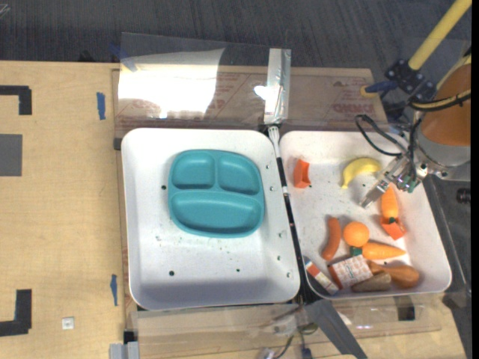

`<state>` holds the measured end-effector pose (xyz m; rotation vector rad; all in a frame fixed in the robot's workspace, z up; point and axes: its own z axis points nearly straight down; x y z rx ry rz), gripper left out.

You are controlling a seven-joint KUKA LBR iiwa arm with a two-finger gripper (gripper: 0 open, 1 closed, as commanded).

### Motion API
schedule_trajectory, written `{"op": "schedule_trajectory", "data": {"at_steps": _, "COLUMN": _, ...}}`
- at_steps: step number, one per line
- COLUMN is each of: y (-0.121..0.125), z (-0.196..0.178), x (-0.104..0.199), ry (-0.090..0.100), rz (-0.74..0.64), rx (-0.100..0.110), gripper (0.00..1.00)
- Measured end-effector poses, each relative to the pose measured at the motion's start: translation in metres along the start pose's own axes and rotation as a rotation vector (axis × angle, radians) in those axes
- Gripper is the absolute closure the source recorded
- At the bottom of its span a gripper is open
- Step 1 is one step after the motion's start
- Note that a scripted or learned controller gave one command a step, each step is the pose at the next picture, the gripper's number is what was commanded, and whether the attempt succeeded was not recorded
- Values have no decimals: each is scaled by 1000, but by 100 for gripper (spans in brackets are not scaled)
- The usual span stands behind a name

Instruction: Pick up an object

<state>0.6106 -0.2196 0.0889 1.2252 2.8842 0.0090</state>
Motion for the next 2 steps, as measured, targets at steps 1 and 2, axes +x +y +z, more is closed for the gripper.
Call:
{"op": "schedule_trajectory", "data": {"at_steps": 1, "y": 1, "z": -13, "x": -3, "ry": -12, "rz": -1, "rx": -3, "gripper": 100}}
{"op": "schedule_trajectory", "data": {"at_steps": 2, "y": -43, "z": -1, "x": 63, "ry": -3, "rz": -43, "rx": 4, "gripper": 100}}
